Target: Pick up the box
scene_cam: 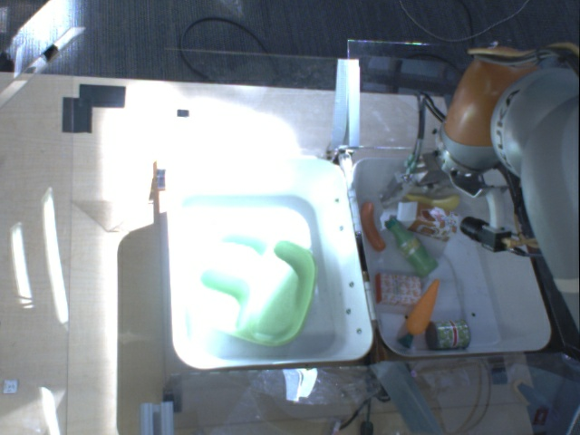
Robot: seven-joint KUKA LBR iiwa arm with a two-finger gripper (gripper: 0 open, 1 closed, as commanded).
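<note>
Can (pixel 449 335) | box (pixel 399 289) well below fingers (pixel 410 178), apart

The arm (pixel 535 107) is made of bulky, rounded grey segments with a smooth, slightly glossy shell. An orange band (pixel 471 98) wraps the section above the wrist, its surface catching a bright highlight. Below it sits a darker grey and black wrist block. Thin black cables run along the side, and a small black connector juts out near them.
</note>
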